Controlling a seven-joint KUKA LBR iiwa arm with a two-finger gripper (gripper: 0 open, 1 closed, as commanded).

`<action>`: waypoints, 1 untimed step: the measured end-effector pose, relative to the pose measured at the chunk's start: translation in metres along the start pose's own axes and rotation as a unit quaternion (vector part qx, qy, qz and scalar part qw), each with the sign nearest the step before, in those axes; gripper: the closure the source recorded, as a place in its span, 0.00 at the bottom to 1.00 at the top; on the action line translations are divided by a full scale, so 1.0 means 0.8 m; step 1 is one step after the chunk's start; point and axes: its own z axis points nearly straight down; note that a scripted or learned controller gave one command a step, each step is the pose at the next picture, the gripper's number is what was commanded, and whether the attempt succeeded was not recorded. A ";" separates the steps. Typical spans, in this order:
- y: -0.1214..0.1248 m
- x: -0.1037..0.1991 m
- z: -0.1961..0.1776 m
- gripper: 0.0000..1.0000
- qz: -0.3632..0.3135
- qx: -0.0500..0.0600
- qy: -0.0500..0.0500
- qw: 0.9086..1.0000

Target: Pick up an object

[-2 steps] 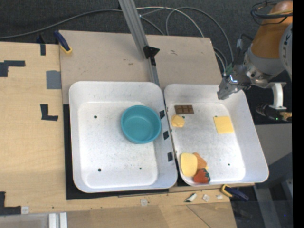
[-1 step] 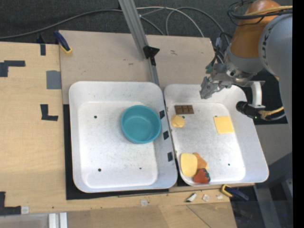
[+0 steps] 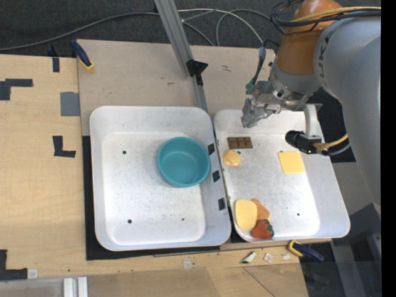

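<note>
My gripper point(image 3: 250, 120) hangs over the far left corner of the right bin point(image 3: 322, 193), with nothing visible between its fingers. Just in front of it lies a brown chocolate bar point(image 3: 239, 143), and a small yellow lump point(image 3: 231, 158) sits below that. A flat yellow square point(image 3: 291, 162) rests to the right. At the bin's near left corner lie a yellow piece point(image 3: 245, 213), an orange piece point(image 3: 261, 210) and a red strawberry point(image 3: 263, 229) bunched together. A teal bowl point(image 3: 182, 161) stands in the left bin point(image 3: 117, 197).
A slanted metal pole point(image 3: 179, 39) crosses behind the left bin. Black cables point(image 3: 223, 20) run along the back of the bench. A black part with a cable point(image 3: 303, 142) hangs over the right bin's far right side. Clamps point(image 3: 82, 54) hold the board.
</note>
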 end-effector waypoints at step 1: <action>-0.008 0.071 -0.012 1.00 0.000 0.000 0.000 1.000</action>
